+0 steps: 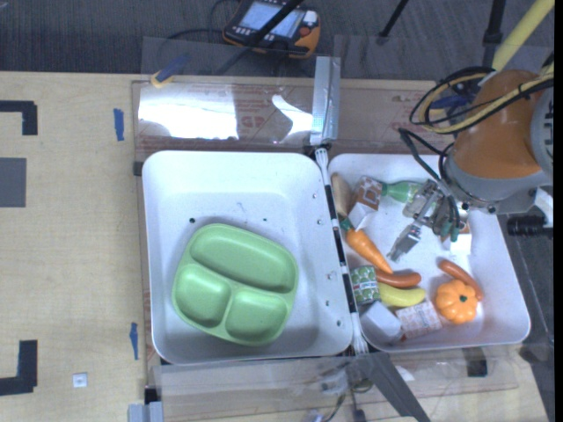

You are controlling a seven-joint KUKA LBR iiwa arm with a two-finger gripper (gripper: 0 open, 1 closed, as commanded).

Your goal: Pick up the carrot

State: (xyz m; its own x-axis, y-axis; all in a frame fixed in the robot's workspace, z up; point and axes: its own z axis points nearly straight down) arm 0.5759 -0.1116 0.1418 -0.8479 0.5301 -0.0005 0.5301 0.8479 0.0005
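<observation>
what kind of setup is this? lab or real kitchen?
Most likely a robot lab bench, not a kitchen: two white bins on a taped wooden bench, toy food such as a carrot and pumpkin, and a teach pendant on the floor behind.

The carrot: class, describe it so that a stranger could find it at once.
Start at the right bin, the crowded one. Along its left wall lies the carrot, a slim orange taper with a green tip. The pumpkin is orange too, but round.

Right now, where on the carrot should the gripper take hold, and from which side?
Grip the carrot at its thick middle, coming straight down from above. It lies flat and slanted near the right bin's left wall, so close across its narrow width. Judgement only: the sausage crowds its lower tip.
</observation>
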